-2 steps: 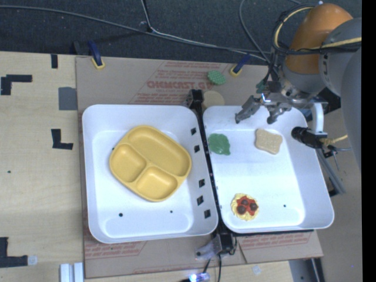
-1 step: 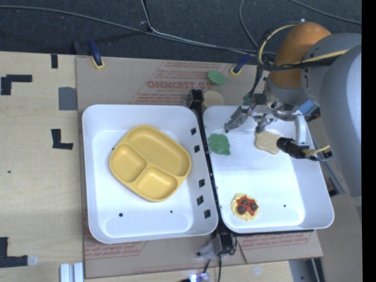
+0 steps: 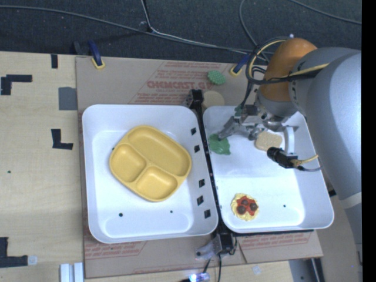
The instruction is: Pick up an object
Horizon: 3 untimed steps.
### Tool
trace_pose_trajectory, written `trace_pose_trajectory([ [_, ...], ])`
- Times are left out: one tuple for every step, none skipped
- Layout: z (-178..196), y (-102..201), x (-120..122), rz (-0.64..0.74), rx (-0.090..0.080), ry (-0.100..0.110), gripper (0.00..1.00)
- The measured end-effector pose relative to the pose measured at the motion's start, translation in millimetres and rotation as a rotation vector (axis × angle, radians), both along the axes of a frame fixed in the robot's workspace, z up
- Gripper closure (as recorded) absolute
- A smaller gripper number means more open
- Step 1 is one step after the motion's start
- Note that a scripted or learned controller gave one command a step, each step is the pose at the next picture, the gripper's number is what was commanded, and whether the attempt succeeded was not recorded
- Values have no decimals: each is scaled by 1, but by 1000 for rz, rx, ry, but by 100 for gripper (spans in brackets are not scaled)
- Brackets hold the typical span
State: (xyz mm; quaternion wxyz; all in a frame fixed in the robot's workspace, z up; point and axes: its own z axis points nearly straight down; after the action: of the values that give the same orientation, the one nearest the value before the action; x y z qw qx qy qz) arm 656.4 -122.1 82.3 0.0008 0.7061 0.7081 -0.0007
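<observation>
From the camera above the bench (image 3: 35, 157), I reach in from three o'clock, my grey arm with its orange band (image 3: 291, 60) bending down over the far part of the right-hand shallow white bin (image 3: 305, 207). My fingers (image 3: 225, 133) stretch toward nine o'clock, low over that bin's far left corner, ending just beside the divider between the two bins. Whether they stand wide or narrow I cannot tell; the dark linkage hides the gap.

Right at my tips, toward six o'clock of them, lies a small flat green leaf-shaped piece (image 3: 221, 146) on the bin floor, close to the bin's left wall. It looks to be touching or nearly touching my tips, but I cannot say that it sits between them.

A pale tan, bread-like slice (image 3: 268, 140) lies at three o'clock of the leaf, partly under my wrist. Near the bin's six o'clock edge rests a small round yellow toy pastry with red topping (image 3: 245, 207), well apart from me.

The left-hand shallow white bin (image 3: 100, 216) carries a yellow plastic tray with three compartments (image 3: 150, 163), turned at a slant, near its middle.

Beyond the bins, at twelve o'clock on the brown cardboard sheet (image 3: 147, 81), sits a small green knobbly piece (image 3: 215, 76).
</observation>
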Motion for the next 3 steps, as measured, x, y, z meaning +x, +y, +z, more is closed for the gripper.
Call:
trace_pose_trajectory([
  [13, 0, 1, 1, 0, -2, 100],
  [64, 11, 1, -1, 2, -3, 100],
  [113, 15, -7, -1, 2, -3, 100],
])
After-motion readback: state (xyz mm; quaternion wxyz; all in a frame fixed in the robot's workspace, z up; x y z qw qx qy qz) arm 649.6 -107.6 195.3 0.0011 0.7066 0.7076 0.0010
